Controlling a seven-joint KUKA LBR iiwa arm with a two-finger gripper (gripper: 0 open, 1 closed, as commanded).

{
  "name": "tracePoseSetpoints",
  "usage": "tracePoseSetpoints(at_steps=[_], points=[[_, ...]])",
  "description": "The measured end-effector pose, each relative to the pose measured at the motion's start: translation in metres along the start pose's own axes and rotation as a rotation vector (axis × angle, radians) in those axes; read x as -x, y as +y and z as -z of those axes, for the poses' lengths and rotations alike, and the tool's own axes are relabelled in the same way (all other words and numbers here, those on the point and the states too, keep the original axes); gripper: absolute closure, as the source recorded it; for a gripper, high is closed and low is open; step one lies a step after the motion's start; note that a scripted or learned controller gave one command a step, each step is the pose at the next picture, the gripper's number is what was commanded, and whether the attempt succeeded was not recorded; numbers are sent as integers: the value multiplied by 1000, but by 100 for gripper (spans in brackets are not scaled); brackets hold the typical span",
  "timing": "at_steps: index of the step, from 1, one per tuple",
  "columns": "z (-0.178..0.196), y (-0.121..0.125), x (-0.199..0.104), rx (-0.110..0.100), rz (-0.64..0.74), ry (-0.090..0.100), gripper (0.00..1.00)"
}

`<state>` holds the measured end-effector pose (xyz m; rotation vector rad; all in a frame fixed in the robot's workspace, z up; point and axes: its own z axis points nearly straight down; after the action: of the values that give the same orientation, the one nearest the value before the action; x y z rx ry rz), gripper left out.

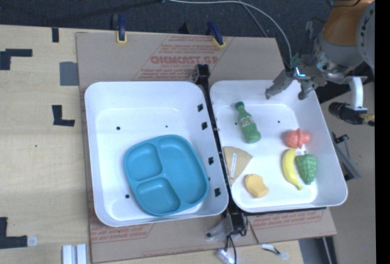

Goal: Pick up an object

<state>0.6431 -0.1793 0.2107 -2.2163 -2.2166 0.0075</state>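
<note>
A small green bottle lies in the right bin, near its far left part, and the gripper hangs open over the bin's far edge, holding nothing.

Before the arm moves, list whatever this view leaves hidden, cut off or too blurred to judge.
- Grey two-finger gripper: fingers spread above the right white bin's far rim; fingertips small and blurred.
- Grey arm with orange band: cut off by the right edge.
- Yellow plastic banana: partly covered by the green toy vegetable.
- Small green bottle: label too small to read.
- Red toy: too blurred to identify.
</note>
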Motion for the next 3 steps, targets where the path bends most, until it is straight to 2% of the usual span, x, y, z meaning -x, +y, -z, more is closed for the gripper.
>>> tracePoseSetpoints(at_steps=[1,2,3], points=[[2,1,0,4,1,-1,0],[-49,1,-10,0,1,0,0],[-104,-1,0,-1,0,0,0]])
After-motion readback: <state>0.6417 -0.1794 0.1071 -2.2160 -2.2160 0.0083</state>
